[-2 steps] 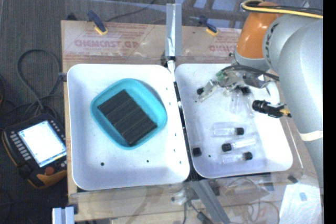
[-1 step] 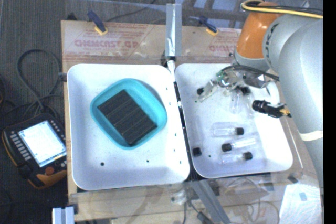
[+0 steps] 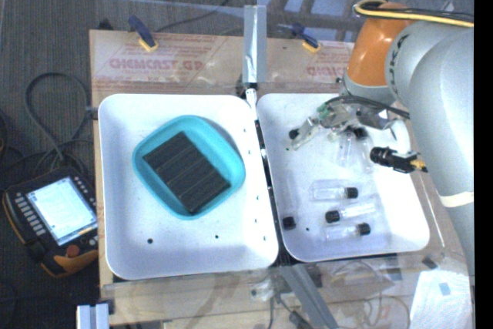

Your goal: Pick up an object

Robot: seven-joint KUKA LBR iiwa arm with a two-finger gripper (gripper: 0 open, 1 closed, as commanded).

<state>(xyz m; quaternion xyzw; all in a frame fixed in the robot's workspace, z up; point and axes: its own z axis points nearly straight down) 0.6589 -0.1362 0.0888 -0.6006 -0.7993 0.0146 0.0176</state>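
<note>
A: Nearest the camera, the large grey arm (image 3: pixel 443 112) hangs over the right shallow white bin (image 3: pixel 296 243); what lies under it?

B: Small clear plastic vials with black caps (image 3: pixel 335 191), most scattered toward the bin's front edge, a few near the back. The gripper (image 3: pixel 339 115) hovers at the back edge; how far it is open I cannot tell.

A: How would they handle?

B: Probably light, stiff, slippery; grip across the body.

A: The left bin?

B: A teal round bowl (image 3: pixel 189 166) holding a dark ribbed slab (image 3: pixel 187 172).
</note>
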